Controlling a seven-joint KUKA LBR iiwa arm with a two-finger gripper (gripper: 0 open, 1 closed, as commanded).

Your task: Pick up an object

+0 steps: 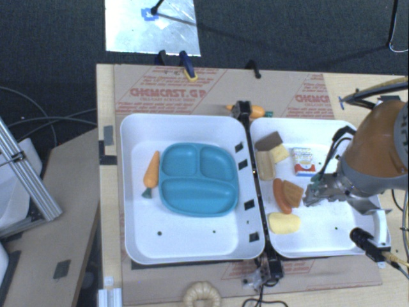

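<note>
The right bin [319, 235] holds several toy foods: a brown block [268, 140], a pale yellow wedge [279, 154], a tan piece [266, 165], a small red and white packet [303, 159], an orange-brown bread-like piece [287, 194] and a yellow lump [284, 222]. My gripper [313, 195] hangs low over the right bin's middle, just right of the orange-brown piece and below the packet. The arm's grey and orange body covers the bin's right side. Nothing shows between the fingers.
The left bin [137, 190] holds a blue divided plate [195, 178] and a toy carrot [151, 172] to its left. A black divider [251, 184] runs between the bins. An orange item [255, 112] lies behind the bins. A beige ring [203, 295] sits at the bench's front edge.
</note>
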